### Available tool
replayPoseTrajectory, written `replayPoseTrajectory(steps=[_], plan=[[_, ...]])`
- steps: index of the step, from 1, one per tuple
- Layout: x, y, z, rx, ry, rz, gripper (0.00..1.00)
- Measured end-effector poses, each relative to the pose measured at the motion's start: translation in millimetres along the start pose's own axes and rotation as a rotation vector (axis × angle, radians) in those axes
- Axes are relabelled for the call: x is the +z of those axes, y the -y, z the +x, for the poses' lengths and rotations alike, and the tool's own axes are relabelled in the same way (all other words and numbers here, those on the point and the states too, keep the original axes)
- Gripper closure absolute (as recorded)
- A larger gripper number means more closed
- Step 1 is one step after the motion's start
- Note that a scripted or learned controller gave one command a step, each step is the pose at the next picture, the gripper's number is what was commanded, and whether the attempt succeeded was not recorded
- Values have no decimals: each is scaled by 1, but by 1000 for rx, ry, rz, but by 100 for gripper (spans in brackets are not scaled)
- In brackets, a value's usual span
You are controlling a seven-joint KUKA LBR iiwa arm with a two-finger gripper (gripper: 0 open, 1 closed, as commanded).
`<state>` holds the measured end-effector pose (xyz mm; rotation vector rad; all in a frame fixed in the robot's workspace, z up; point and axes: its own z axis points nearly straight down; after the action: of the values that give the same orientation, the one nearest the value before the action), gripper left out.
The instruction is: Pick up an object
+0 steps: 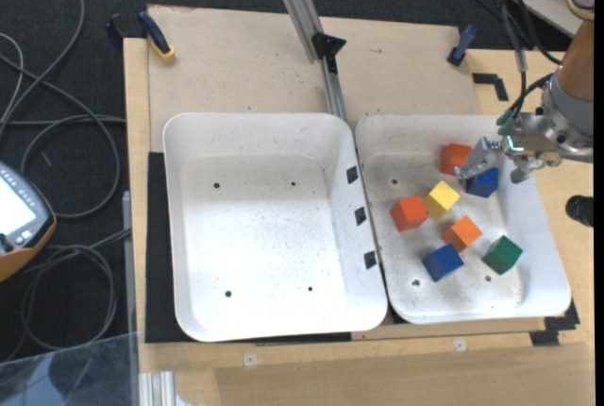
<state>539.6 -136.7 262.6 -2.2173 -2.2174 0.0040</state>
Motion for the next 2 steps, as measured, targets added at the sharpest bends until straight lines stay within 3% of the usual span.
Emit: replayPoseTrajectory(steps=[1,2], plan=[[-2,0,0,0,1,-4,0],[48,-10,3,0,0,0,0]])
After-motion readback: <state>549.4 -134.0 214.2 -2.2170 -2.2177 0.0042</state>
